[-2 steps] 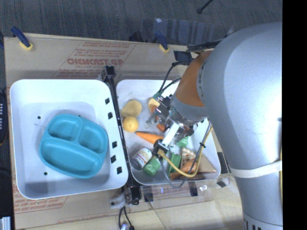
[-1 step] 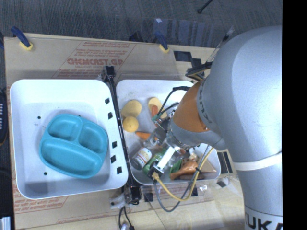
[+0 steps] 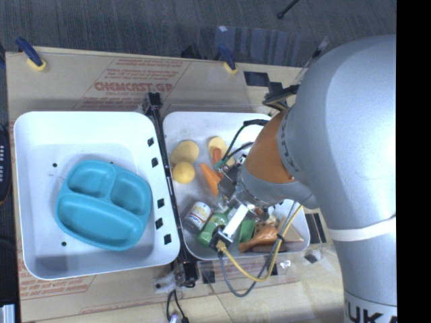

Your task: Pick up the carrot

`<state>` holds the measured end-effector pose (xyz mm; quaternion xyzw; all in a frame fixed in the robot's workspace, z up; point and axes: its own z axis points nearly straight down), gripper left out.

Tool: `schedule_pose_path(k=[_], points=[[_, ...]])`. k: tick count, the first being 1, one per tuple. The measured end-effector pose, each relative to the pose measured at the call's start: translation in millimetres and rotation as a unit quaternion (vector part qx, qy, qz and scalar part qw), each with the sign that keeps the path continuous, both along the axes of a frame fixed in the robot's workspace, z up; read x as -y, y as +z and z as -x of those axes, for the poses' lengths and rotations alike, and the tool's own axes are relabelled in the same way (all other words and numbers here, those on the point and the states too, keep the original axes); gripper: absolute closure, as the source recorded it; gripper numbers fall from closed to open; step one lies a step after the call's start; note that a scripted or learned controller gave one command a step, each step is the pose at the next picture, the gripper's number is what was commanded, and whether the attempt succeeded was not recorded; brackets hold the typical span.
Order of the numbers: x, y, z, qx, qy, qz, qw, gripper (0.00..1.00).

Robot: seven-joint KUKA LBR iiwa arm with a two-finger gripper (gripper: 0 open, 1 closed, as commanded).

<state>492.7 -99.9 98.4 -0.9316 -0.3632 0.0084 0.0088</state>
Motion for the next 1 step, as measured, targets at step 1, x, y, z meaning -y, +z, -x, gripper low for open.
schedule_pose_path(k=[1], points=[[-50.4, 93.7, 11.4, 0.006, -0.110, 0.0038, 0.9939, 1.00]])
